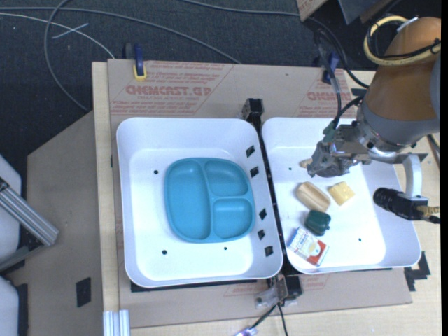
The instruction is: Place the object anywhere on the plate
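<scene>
A blue plate (208, 199) with three compartments lies in the left bin (140, 152). In the right bin (371, 247) lie a tan bread roll (313, 195), a pale yellow block (341, 192), a dark green piece (318, 220) and a small red and white packet (308, 246). My gripper (323, 164) hangs over the right bin, just above and behind the bread roll. Its body hides the fingertips.
A black divider with clips (262, 180) runs between the two bins. The arm's grey and orange body (402, 89) overhangs the right bin's far right side. Cables lie on the dark floor beyond the bench.
</scene>
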`<state>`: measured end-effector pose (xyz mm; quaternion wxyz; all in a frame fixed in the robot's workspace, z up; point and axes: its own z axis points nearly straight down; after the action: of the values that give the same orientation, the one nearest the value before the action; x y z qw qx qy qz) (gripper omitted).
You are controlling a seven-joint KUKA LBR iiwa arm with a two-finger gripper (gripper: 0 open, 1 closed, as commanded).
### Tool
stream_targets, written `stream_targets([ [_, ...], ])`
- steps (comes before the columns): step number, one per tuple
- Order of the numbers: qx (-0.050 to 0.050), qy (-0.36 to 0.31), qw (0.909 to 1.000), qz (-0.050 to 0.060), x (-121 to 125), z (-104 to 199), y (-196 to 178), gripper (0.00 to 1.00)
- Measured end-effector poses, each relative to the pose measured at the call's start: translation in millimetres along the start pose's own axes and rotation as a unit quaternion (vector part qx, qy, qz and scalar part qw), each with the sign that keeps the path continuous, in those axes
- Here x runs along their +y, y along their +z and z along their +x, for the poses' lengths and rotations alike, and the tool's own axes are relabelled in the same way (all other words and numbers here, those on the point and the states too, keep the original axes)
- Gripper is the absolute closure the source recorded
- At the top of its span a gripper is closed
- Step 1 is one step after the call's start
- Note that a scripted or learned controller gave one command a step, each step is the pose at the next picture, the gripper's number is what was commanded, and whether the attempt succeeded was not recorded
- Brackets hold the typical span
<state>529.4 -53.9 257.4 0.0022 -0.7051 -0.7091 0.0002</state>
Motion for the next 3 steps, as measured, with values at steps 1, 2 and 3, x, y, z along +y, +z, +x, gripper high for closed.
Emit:
stream_targets([
  [1,-0.001,0.002,1.0,0.0,-3,48,15,1.0],
  [2,0.0,0.0,1.0,-0.002,2,106,11,1.0],
  [3,-0.001,0.0,1.0,-0.002,1,157,11,1.0],
])
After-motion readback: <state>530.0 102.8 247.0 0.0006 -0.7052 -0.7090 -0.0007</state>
